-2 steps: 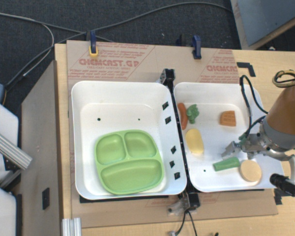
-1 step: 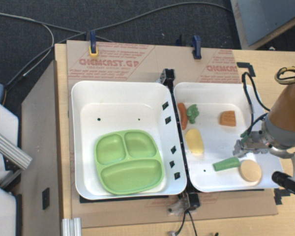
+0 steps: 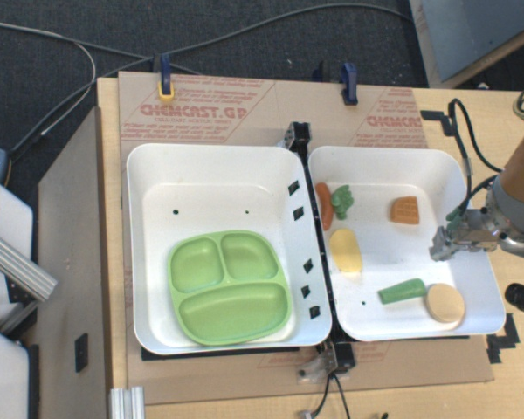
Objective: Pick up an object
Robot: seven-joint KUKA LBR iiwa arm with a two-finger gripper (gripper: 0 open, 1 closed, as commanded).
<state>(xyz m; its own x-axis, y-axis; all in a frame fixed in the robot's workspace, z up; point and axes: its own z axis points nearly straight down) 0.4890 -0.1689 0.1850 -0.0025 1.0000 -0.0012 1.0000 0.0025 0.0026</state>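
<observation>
The right bin [image 3: 375,160] holds several toy foods: an orange carrot [image 3: 323,204] and a green broccoli piece [image 3: 341,201] by its left wall, a yellow piece [image 3: 346,251] below them, an orange-brown piece [image 3: 405,210] near the back, a green stick [image 3: 401,291] and a round tan piece [image 3: 444,304] at the front. My gripper [image 3: 447,243] hangs over the right bin's right side, above and slightly behind the tan piece, with nothing seen in it.
The left bin [image 3: 148,190] carries a green divided plate [image 3: 230,285]. Clamps [image 3: 165,88] hold the cardboard at the back. A black cable [image 3: 465,147] loops near the arm on the right.
</observation>
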